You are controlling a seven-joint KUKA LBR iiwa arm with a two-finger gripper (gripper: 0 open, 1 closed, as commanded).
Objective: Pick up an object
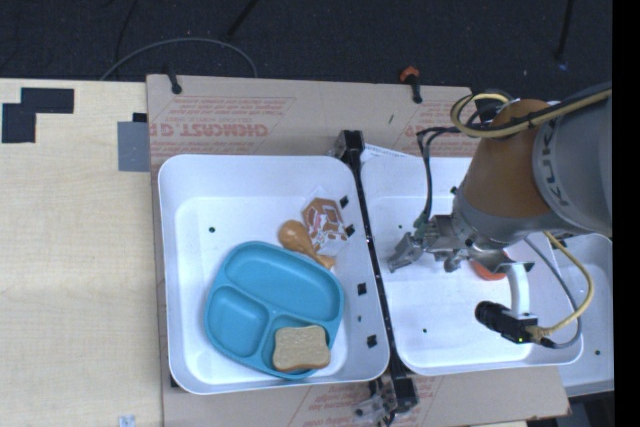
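With your gripper [405, 253] low over the right bin [440, 355], its grip state impossible to tell, swing left across the divider [365, 245] to the toast [301, 348] lying on the blue tray [250, 310].

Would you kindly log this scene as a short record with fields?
left bin: blue tray, bread slice in the tray's near compartment, wooden spoon, packet
right bin: arm low over it, orange item partly hidden beneath
end effector: over right bin near the divider; nothing visibly held
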